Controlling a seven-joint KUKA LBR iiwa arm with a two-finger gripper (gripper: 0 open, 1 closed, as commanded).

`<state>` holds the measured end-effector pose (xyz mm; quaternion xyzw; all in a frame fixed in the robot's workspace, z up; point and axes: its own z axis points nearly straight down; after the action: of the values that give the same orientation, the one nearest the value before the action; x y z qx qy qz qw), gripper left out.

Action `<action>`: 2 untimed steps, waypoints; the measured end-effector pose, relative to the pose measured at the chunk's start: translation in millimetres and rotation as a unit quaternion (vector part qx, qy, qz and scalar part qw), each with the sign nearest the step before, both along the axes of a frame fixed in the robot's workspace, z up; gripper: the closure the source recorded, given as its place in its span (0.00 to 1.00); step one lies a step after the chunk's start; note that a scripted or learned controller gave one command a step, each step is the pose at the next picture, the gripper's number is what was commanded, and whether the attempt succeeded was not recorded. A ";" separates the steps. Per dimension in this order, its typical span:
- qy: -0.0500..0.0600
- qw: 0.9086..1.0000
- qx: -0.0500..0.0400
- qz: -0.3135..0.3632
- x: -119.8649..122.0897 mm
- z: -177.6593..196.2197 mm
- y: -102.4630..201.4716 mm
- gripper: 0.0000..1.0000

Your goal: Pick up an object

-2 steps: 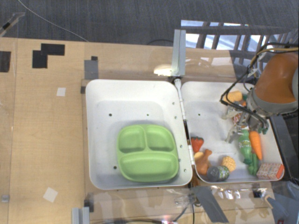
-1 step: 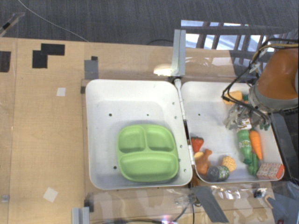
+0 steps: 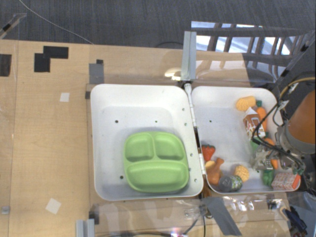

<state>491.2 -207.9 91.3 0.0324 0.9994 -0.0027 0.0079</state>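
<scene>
The gripper (image 3: 269, 158) hangs low over the right bin (image 3: 222, 127); finger state cannot be told. The red-and-white carton (image 3: 284, 180) lies just beside it, toward the near-right corner.

Small toy foods (image 3: 228, 174), scattered, right bin (image 3: 219, 107)
</scene>
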 end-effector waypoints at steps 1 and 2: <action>-0.002 0.996 0.001 -0.091 2.8 141.4 1.5 1.00; -0.004 0.996 0.001 -0.090 4.6 150.4 2.4 1.00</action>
<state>495.7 -205.5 241.7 0.1220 0.9925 -0.0020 0.0116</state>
